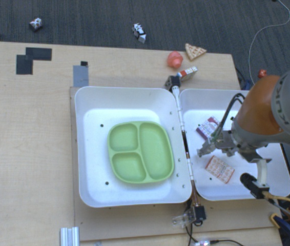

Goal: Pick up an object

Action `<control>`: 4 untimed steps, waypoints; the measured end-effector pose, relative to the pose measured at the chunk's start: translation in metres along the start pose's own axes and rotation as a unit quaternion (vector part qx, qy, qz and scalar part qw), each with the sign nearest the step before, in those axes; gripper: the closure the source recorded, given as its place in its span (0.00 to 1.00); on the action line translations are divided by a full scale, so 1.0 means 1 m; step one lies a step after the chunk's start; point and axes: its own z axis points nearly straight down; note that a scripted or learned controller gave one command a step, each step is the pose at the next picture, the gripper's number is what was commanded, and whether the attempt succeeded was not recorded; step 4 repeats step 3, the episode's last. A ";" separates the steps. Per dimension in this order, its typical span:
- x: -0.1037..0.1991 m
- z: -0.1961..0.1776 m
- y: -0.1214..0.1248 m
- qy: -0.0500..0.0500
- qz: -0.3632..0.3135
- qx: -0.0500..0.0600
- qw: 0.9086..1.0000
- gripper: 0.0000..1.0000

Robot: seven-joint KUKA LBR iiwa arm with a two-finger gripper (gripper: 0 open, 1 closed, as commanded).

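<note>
Right bin (283, 188): holds both candidate objects and the gripper.
Red-and-white packet (220, 169): lies flat on the floor of the right bin, toward the near side. It is clear of the walls, and its long axis slants from far-left to near-right.
Gripper (209, 148): hangs low over the right bin, at the end of the arm (260, 109) that comes in from the right. Whether it is spread or pressed together I cannot tell, and nothing can be seen pinched in it.
Key relation: the red-and-white packet sits just beside the gripper, on its near side and a little to the right. It looks like the closer of the 2 objects.
Purple packet (206, 128): lies on the far side of the gripper, close by, with its long axis tilted across the bin floor.
Judgement on the move: the gripper likely needs a short shift toward the near side. It would also need to turn across the packet's narrow width, since a flat packet gives little edge to catch.
Left bin (81, 137): holds 1 green plate (141, 152) with 3 compartments, well apart from the gripper.
Task progress: nothing appears lifted yet.
</note>
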 end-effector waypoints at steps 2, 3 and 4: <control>0.000 -0.001 -0.032 0.000 0.000 -0.002 1.000 1.00; 0.066 -0.087 -0.035 0.002 -0.001 0.005 1.000 1.00; 0.066 -0.087 -0.035 0.002 -0.001 0.005 1.000 1.00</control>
